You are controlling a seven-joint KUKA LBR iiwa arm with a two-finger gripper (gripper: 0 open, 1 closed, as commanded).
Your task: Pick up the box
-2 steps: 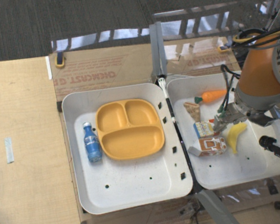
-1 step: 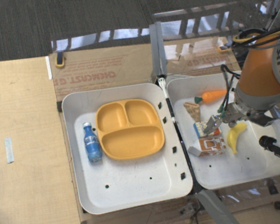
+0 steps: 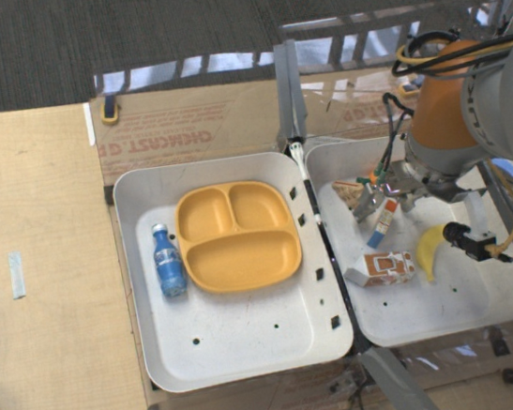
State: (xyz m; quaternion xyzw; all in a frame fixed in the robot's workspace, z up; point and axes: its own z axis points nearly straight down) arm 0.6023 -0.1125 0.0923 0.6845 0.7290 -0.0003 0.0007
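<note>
The box [image 3: 388, 268] is a small orange and white carton lying flat in the right bin [image 3: 442, 315], near its left wall. My gripper [image 3: 371, 198] hangs over the upper left part of that bin, a little above and beyond the box, with no contact between them. Nothing shows between the gripper and the bin floor except small items lying beside it.
A yellow banana [image 3: 431, 251] lies just right of the box. A small tube with a blue and orange end [image 3: 386, 220] lies between the gripper and the box. The left bin [image 3: 229, 345] holds a yellow divided plate [image 3: 239, 235] and a blue bottle [image 3: 168, 260].
</note>
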